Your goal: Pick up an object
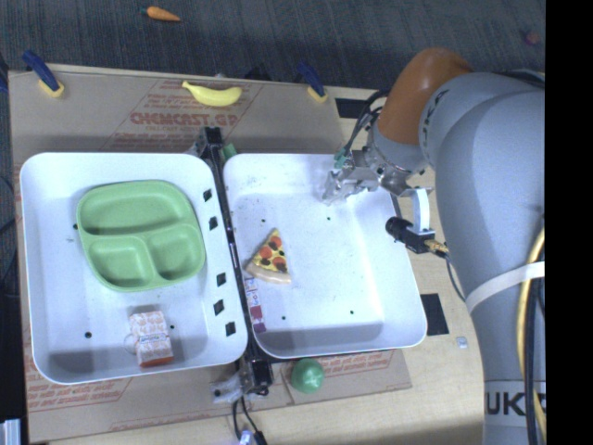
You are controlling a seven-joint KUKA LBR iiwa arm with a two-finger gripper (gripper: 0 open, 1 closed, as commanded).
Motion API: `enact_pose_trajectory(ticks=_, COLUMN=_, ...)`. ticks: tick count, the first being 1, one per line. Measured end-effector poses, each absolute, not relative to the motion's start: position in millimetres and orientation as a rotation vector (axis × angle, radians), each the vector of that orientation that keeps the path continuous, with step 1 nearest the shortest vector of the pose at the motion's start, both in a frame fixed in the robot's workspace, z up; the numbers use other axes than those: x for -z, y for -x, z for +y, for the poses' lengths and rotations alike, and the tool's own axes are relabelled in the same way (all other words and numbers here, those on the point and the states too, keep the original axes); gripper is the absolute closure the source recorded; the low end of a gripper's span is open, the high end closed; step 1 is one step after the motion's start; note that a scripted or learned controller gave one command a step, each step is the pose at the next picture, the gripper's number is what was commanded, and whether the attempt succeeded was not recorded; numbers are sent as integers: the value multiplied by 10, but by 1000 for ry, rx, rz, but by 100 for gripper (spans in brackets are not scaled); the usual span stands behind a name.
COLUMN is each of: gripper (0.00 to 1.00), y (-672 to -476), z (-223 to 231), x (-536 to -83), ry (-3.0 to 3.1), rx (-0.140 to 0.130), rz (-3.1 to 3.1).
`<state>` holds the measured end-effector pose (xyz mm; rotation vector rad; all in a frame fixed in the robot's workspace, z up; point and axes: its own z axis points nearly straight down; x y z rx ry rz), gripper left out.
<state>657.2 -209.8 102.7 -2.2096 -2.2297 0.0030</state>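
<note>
A toy pizza slice (270, 259) lies near the left wall of the right bin (371, 327). My gripper (332, 191) hangs over that bin's far right part, well up and to the right of the slice, below the orange band (417, 91). Nothing shows between its tips. In the left bin (42, 276) sit a green divided tray (141, 234) and a small wrapped snack block (149, 336) at the near side.
A yellow toy banana (212, 92) lies on the cardboard behind the bins. A green ball (307, 375) rests in front of the right bin. An orange carrot toy (163, 13) lies on the dark floor at the back. The grey arm (482, 202) covers the right side.
</note>
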Motion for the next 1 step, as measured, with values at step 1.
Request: enact_pose_trajectory(ticks=1, gripper=0, y=-6572, z=-2095, x=-1024, ry=2208, rx=-3, rz=-2230)
